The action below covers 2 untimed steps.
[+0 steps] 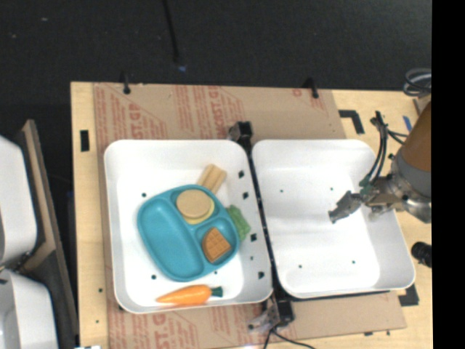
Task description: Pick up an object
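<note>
Bench fittings around the jaws

The right bin (305, 267) lies under the jaws, and the left bin (123, 195) sits just beyond it on the side the jaws point toward. A black clip (240, 131) joins the two bins, up-frame of the jaws. A printed cardboard sheet (182, 111) lies under both bins on the wooden bench (83, 217). A thin black cable (171, 27) crosses the dark floor, well away from the jaws.

Bench (94, 217) bearing two white bins (116, 267), seemingly cardboard-lined.
</note>
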{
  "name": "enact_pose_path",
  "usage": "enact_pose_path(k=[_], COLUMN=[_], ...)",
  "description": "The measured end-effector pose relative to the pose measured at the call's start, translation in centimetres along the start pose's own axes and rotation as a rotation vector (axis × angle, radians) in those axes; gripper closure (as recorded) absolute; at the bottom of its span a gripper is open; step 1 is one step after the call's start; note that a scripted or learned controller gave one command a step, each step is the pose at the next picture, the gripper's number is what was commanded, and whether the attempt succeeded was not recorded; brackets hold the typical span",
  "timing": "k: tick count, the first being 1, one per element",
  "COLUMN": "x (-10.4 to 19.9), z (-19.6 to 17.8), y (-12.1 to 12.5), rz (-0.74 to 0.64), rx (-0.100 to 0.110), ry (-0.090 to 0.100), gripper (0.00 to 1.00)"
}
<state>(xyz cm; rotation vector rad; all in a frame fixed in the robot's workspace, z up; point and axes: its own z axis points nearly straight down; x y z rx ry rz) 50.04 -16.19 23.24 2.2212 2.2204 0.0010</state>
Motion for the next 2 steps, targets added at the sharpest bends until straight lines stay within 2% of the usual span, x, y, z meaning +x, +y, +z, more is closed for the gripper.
enact_pose_path(k=[1,2], x=[-2.6,-4.5], z=[4.9,0.5], y=[4.8,5.6], rz=[0.0,0.001], rx=[0.003,-0.003], ry=[0.0,-0.001], gripper=[0.0,0.0])
